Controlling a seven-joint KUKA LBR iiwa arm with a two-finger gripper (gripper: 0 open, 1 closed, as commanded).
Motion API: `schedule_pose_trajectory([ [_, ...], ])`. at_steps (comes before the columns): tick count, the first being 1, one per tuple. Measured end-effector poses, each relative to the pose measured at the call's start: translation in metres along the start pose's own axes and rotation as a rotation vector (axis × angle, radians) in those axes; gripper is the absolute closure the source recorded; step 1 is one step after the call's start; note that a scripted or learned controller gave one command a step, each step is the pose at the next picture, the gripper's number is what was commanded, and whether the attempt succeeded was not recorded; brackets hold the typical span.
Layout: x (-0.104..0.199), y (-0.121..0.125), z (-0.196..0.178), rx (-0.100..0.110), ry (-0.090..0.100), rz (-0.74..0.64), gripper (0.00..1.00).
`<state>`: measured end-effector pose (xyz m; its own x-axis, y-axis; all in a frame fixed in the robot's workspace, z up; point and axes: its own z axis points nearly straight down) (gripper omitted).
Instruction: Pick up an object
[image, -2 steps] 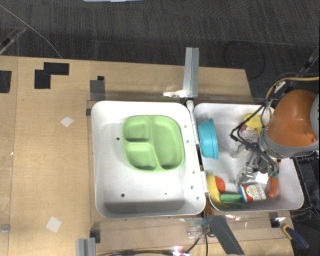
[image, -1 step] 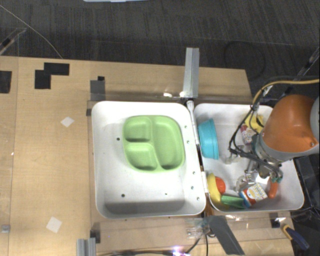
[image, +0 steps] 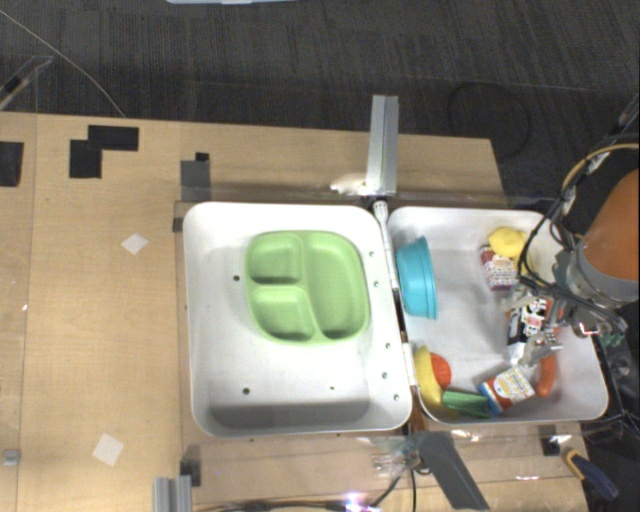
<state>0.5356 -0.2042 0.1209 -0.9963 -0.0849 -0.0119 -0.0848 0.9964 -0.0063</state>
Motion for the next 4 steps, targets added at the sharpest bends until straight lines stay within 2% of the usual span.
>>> schedule_pose_trajectory([
  [1, 0.029, 0.034, 0.024, 0.007, -0.016, -0.035, 0.0],
  [2, 0.024, 0.092, 0.025, 0.005, -0.016, -0.136, 0.0],
  [3, 0.024, 0.092, 0.025, 0.005, -0.014, -0.065, 0.0],
  [4, 0.032, 0.035, -0.02, 0.0, -0.001, -0.157, 0.0],
])
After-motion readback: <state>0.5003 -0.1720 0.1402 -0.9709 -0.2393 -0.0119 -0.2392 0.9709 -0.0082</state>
